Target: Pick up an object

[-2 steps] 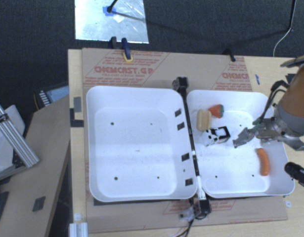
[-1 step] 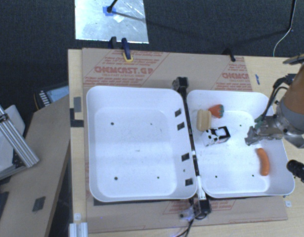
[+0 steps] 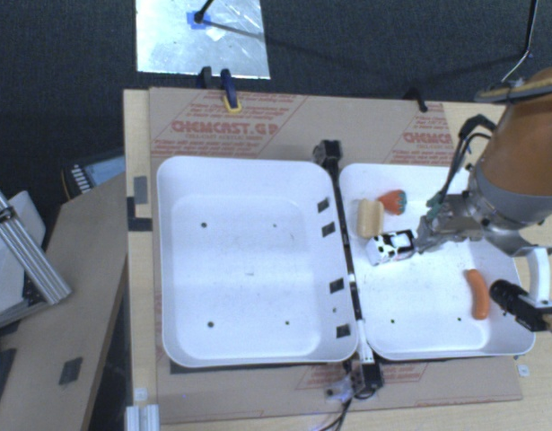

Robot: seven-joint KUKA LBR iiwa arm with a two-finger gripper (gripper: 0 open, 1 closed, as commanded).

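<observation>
In the right bin [image 3: 419, 330] lie several small objects. A black-and-white toy [image 3: 389, 247] lies near the bin's left wall. Above it are a tan bread-like piece [image 3: 371, 216] and a red-orange item with a green tip [image 3: 394, 201]. An orange sausage-shaped piece [image 3: 477, 294] rests near the right wall. My gripper [image 3: 426, 236] reaches in from the right and sits low, right at the black-and-white toy's right end. The wrist hides the contact point.
The left bin [image 3: 249, 259] sits beside the right one, with a black divider with clips [image 3: 340, 241] between them. The arm's grey and orange body [image 3: 522, 160] overhangs the right bin's far right corner. A black fitting [image 3: 518, 302] sits at the right rim.
</observation>
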